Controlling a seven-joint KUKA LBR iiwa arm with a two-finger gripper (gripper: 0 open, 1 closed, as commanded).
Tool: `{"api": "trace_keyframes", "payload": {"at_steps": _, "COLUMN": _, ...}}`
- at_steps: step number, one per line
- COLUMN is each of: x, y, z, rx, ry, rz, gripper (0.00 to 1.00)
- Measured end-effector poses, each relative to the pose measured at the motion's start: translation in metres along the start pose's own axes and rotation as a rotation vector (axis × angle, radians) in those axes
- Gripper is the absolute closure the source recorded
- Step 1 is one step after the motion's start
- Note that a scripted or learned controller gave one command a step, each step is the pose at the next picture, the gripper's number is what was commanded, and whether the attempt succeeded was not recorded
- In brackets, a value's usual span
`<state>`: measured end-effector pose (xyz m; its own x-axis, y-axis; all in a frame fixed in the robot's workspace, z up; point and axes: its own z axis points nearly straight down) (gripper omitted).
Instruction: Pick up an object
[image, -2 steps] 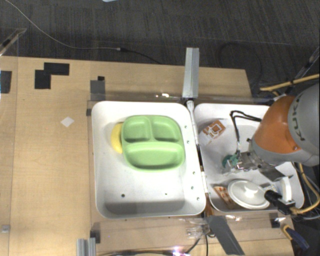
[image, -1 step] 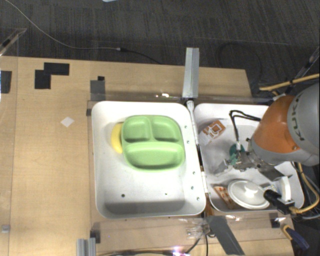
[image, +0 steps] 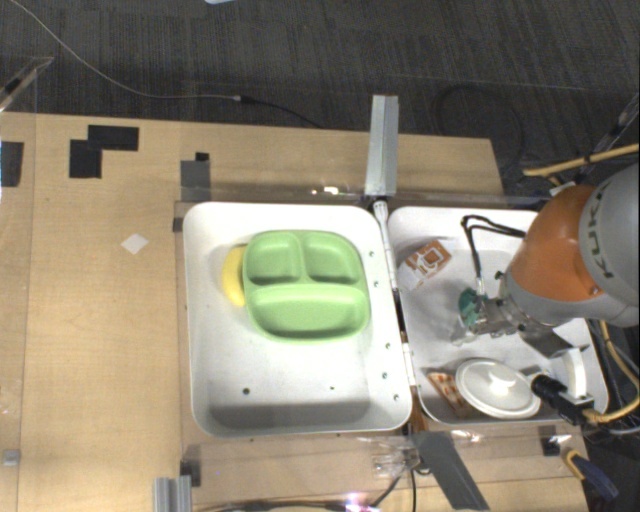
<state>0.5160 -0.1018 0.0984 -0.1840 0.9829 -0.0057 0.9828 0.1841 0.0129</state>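
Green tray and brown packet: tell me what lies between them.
In the camera view, only the bins' adjoining walls lie between the green tray and the brown packet, plus bare bin floor.

The green divided plastic tray (image: 303, 283) lies in the left white bin (image: 290, 400), partly over a yellow banana-shaped object (image: 232, 277). In the right white bin (image: 425, 330), a brown-printed packet (image: 427, 261) lies behind a round white lid (image: 495, 388).

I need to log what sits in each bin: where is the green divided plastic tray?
The green divided plastic tray lies in the left white bin, toward its far half, partly covering a yellow object at its left edge.
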Motion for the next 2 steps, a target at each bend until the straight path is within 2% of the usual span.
{"api": "trace_keyframes", "payload": {"at_steps": 1, "x": 0.0, "y": 0.0, "z": 0.0, "rx": 0.0, "ry": 0.0, "rz": 0.0, "gripper": 0.0}}
{"api": "trace_keyframes", "payload": {"at_steps": 2, "x": 0.004, "y": 0.044, "z": 0.011, "rx": 0.005, "ry": 0.002, "rz": -0.138, "gripper": 0.0}}
